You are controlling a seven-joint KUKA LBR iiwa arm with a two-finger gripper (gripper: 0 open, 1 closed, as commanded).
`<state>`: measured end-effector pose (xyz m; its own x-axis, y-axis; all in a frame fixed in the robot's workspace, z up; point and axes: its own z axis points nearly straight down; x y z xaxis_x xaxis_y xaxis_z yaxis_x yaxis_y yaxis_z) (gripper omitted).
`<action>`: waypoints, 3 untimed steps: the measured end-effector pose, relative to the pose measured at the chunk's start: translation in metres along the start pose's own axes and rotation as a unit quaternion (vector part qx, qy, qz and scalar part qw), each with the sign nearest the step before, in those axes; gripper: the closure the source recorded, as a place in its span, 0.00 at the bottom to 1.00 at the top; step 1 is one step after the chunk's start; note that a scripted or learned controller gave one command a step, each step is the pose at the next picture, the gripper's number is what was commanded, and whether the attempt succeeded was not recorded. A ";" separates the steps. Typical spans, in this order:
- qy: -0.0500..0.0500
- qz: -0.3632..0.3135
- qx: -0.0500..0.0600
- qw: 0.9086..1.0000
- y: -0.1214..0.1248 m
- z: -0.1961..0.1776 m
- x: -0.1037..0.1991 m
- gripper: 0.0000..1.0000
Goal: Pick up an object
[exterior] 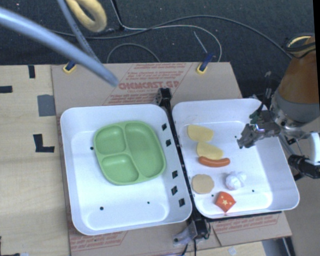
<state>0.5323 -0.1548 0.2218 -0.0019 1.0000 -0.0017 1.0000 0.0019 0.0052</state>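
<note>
- Far left of frame: bare wooden bench top with black tape marks; a sheet of printed cardboard lies under both bins.
- Left bin, centre-left: holds a green divided plate with three compartments, set toward the bin's upper half. Nothing lies on the plate.
- Top left: a grey tube crosses the frame at a slant, blurred, with a yellowish loop beside it.
- Right bin, centre-right: the objects sit in its left half.
- Upper pair: two pale yellow pieces and, one just below the other, close together.
- A red-orange sausage lies flat, touching the lower edge of the lower yellow piece.
- Below it: a tan round cookie, apart from the sausage.
- Right of the cookie: a small white object, shape unclear.
- Near the bin's lower edge: a red-orange piece with a pale mark on it.
- Right edge of frame: the arm reaches in; the gripper is over the right bin's upper right part, to the right of the yellow pieces and apart from them.
- Gripper state: fingers too dark and small to resolve; cannot tell open or closed. No object seen between them.
</note>
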 end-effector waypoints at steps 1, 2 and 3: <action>0.001 0.000 0.003 1.000 0.000 -0.005 0.000 1.00; 0.002 -0.003 0.003 1.000 0.021 -0.013 0.055 1.00; 0.001 -0.002 0.003 1.000 0.044 -0.009 0.098 1.00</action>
<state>0.5764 -0.0571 0.2305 -0.0054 1.0000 0.0006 1.0000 0.0054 -0.0009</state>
